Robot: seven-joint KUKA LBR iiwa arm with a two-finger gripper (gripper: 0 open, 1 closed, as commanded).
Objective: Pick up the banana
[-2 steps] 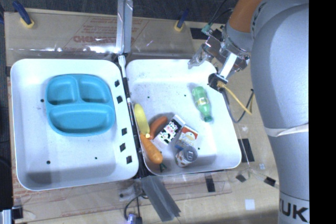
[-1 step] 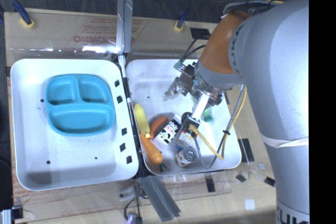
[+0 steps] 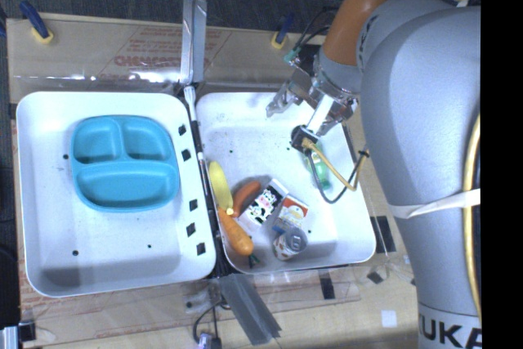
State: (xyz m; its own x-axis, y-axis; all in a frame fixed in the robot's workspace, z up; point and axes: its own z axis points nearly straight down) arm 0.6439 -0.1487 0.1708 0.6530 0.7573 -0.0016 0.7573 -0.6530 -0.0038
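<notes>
The yellow banana (image 3: 218, 185) lies lengthwise against the left wall of the right bin (image 3: 245, 114), near the divider. My gripper (image 3: 287, 123) hangs over the upper part of that bin, up and to the right of the banana and well apart from it. Its two fingers are spread open, with nothing between them.
Just below the banana are an orange carrot (image 3: 237, 235), a reddish sausage (image 3: 247, 194), two small cartons (image 3: 264, 205) and a can (image 3: 292, 243). A green item (image 3: 318, 168) lies near the right wall. The left bin (image 3: 41, 200) holds a blue divided plate (image 3: 125, 161).
</notes>
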